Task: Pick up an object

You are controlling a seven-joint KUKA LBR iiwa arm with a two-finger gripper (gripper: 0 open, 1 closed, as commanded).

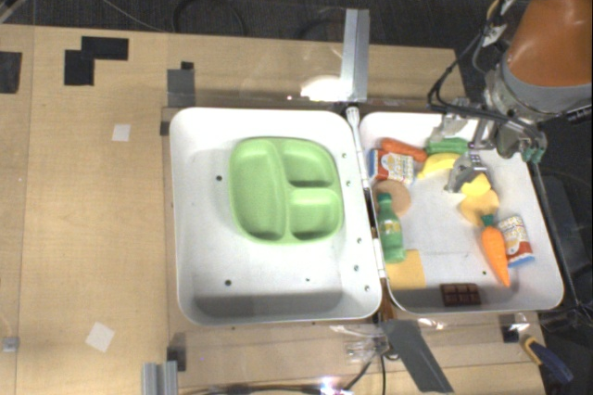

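Observation:
The right bin (547,291) holds several toy foods. Among them are an orange-and-white carton (397,164), a green piece (447,146), a yellow wedge (478,197), a carrot (495,256) and a small labelled can (517,238). A green bottle (390,232) lies along the bin's left wall, with a round tan piece (397,196) above it. A yellow slice (406,271) and a brown chocolate bar (460,294) lie near the front. My gripper (465,171) hangs low over the back of this bin, just above the yellow wedge and beside another yellow piece (442,164).
The left bin (195,291) holds a light green divided plate (283,187). A metal post (356,50) stands behind the ridge between the bins. The arm's orange band (553,36) and its cables hang over the right bin's back right corner.

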